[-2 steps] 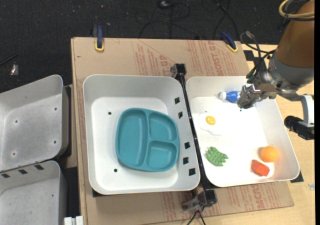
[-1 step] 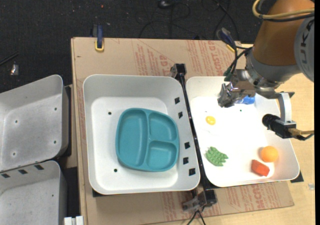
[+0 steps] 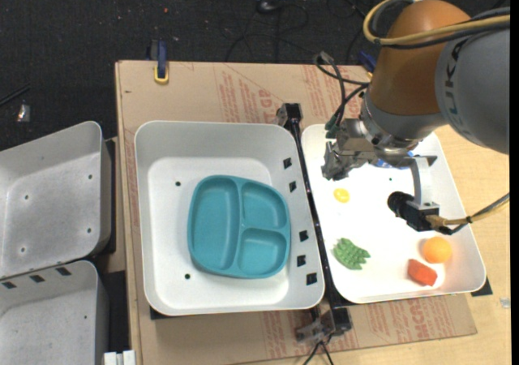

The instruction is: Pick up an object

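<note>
One yellow piece [image 3: 341,195] below end effector [image 3: 336,165]

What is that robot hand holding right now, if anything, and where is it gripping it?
Nothing, as far as can be seen. The gripper hangs above the right bin, just above the small yellow piece, with no object between its fingers.

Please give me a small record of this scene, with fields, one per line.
left bin: holds a teal divided plate
right bin: holds yellow piece, green item, orange ball, red-orange piece
gripper: above the right bin's far-left part, near the yellow piece
held: nothing seen between the fingers
</note>
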Robot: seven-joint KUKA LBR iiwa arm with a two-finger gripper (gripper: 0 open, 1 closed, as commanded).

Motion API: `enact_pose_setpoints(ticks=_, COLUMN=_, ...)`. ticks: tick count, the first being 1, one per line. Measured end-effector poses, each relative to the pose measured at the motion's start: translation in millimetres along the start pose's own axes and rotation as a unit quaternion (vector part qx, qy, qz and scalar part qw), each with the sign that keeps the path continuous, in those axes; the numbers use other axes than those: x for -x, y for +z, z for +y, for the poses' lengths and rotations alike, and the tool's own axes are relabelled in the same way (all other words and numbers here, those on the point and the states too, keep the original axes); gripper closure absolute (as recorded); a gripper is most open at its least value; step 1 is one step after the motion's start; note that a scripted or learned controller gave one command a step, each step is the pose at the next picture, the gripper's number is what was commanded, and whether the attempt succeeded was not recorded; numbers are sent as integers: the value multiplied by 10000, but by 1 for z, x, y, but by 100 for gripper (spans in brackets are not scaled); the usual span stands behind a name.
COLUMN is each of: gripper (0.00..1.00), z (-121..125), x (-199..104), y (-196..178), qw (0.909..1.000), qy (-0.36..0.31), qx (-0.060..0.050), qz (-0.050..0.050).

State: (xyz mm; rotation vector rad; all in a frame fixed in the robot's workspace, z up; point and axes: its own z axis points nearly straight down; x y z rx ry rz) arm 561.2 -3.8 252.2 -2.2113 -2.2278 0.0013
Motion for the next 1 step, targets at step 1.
enact_pose_setpoints(ticks=1, gripper=100, z=3, x=-56, y=15, qw=10000, qy=1, qx=0, qz=-2)
